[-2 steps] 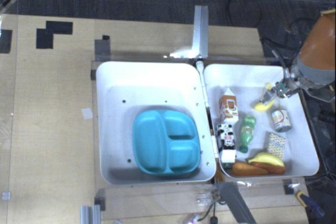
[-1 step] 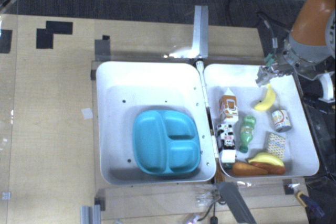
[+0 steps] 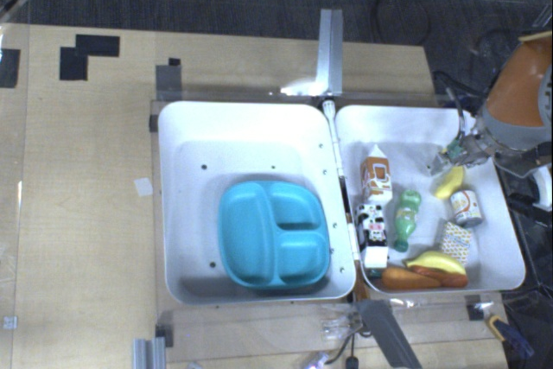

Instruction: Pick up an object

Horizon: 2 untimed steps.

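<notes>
Landmark: right bin (image 3: pixel 510 268), the white shallow one holding all the loose items.

- Gripper (image 3: pixel 455 153) sits over the upper right part of that bin, close to its far right corner. Arm comes in from the right, orange band above the wrist.
- Nearest object: small yellow banana-shaped piece (image 3: pixel 449 182), just below the gripper, tilted. Looks very close to the fingertips or touching them; can't resolve which. Not visibly between the fingers.
- Finger spacing: cannot tell, too small and cluttered at the tip. Nothing clearly held.

Other contents of the right bin, relative to it:
- small can (image 3: pixel 464 207), white with red label, cylindrical, lying tilted, right of centre just below the yellow piece.
- patterned packet (image 3: pixel 455 241), whitish, flat, lower right.
- banana (image 3: pixel 439 263), yellow, curved, smooth, along the near wall.
- hot dog (image 3: pixel 413 277), brown-orange, elongated, touching the banana, against the near wall.
- green bottle (image 3: pixel 405 219), glossy plastic, centre, lying lengthwise.
- orange-and-white bottle (image 3: pixel 376 173), along the left wall, upper half.
- cow-print carton (image 3: pixel 373 225), black and white, boxy, left wall, below that bottle.

Left of the right bin: left bin (image 3: pixel 186 186), same white plastic, holding a blue divided tray (image 3: pixel 273 233), rounded corners, three compartments, matte.

Both bins rest on a light wooden bench (image 3: pixel 78 186).
</notes>
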Available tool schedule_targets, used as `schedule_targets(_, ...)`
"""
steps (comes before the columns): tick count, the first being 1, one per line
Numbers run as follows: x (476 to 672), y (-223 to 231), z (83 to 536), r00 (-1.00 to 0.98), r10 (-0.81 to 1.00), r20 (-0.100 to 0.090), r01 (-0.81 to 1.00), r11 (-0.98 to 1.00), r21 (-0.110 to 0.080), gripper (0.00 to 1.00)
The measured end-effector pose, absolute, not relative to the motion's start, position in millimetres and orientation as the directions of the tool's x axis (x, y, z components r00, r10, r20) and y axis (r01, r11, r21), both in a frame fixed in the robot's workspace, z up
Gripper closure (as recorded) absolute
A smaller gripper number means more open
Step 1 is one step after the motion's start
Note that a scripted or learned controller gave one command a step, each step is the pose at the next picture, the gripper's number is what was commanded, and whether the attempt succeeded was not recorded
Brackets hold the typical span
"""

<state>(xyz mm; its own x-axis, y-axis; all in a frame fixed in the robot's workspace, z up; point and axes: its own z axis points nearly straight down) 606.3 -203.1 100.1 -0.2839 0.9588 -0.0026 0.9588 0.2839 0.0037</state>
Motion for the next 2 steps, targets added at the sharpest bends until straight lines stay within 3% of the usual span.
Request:
schedule_targets(1,591.2,-205,215,-0.093,0.996,-0.004,0.996,0.093,0.008,1.0)
schedule_targets(2,621.9,-178,289,-0.009,1.0,-0.002,1.0,0.009,0.007,1.0)
